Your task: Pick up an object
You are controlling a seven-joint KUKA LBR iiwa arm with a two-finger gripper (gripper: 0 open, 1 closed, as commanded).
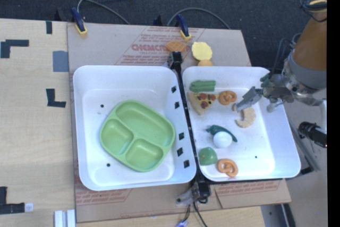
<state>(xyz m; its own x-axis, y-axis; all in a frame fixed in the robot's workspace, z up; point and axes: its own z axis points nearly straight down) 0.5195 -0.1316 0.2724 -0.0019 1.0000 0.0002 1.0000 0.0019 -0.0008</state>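
Leftmost, in the left bin (85, 130), a green divided plate (137, 135). Across the divider, in the right bin (281, 159): green block (202, 85), pizza slice (202, 102), pretzel (227, 97), white egg (222, 139), green lump (207, 156), second pretzel (228, 167). Farther right, tan cookie piece (246, 118) lying directly under the jaws (246, 102), parted and holding nothing.

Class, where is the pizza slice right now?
The pizza slice lies in the right bin, near its left wall, just below the green pickle and left of a pretzel.
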